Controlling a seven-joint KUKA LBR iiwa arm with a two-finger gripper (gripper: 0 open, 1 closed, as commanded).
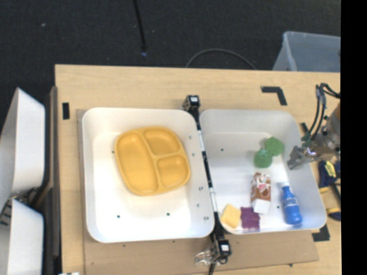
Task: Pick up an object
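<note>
The right bin (229, 125) holds a green bumpy toy (268, 151), a red and white packet (261, 191), a blue bottle (291, 205), a purple block (249, 217) and a yellow wedge (231, 215). My gripper (299, 156) hangs at the right rim of that bin, just right of the green toy and above the blue bottle. Nothing shows between its tips.
A yellow divided plate (152, 160) lies in the left bin (97, 211). A clear plastic tub (309, 51) stands off the bench at the back right. White boxes (23, 148) sit along the left edge. Cables (321, 105) run by the arm.
</note>
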